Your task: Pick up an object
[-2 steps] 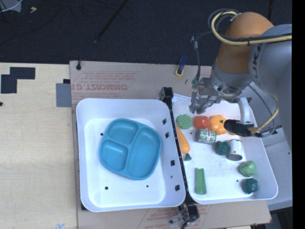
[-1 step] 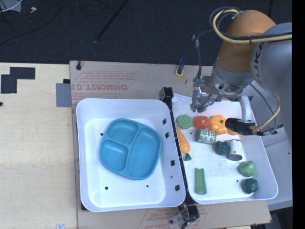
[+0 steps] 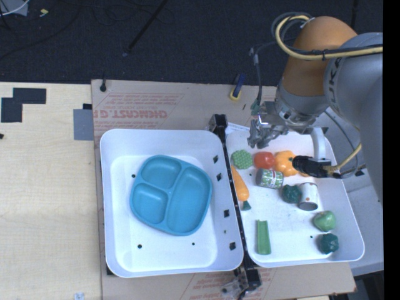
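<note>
My gripper (image 3: 258, 136) hangs over the back left part of the right bin (image 3: 350, 230), just above and behind a red tomato (image 3: 264, 160) and a round light-green toy (image 3: 241, 159). Nothing shows as held in it. An orange pepper (image 3: 284, 162) lies right of the tomato, and a small labelled can (image 3: 270, 179) sits just in front of both. An orange carrot (image 3: 240, 185) lies along the bin's left wall.
Further forward in the right bin are a dark green toy (image 3: 291, 194), a grey-white can (image 3: 308, 197), a green apple-like piece (image 3: 324, 220), a dark green broccoli-like piece (image 3: 327, 243) and a green stick (image 3: 262, 237). The left bin (image 3: 119, 249) holds a blue divided plate (image 3: 170, 194).
</note>
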Robot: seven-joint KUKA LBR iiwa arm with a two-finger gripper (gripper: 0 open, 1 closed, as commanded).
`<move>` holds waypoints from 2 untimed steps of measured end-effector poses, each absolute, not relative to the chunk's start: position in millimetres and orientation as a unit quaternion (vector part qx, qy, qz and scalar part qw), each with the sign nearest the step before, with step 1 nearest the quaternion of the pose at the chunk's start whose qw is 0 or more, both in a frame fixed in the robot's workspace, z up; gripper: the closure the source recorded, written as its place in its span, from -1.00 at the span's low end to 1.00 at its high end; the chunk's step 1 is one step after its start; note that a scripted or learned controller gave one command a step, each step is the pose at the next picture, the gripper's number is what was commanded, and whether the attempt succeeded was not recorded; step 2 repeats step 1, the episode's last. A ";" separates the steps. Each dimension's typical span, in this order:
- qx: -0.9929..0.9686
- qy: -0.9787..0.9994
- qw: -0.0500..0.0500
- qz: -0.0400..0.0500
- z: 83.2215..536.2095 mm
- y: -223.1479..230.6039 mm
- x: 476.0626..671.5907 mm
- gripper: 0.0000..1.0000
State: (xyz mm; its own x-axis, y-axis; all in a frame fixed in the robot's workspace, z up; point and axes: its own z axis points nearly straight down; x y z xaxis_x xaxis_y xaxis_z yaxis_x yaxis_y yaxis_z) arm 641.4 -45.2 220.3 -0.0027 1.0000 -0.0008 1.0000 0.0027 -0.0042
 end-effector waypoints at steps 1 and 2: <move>-0.707 -0.707 0.001 0.002 222.5 -43.5 634.1 1.00; -0.707 -0.707 0.001 0.002 222.5 -43.5 634.1 1.00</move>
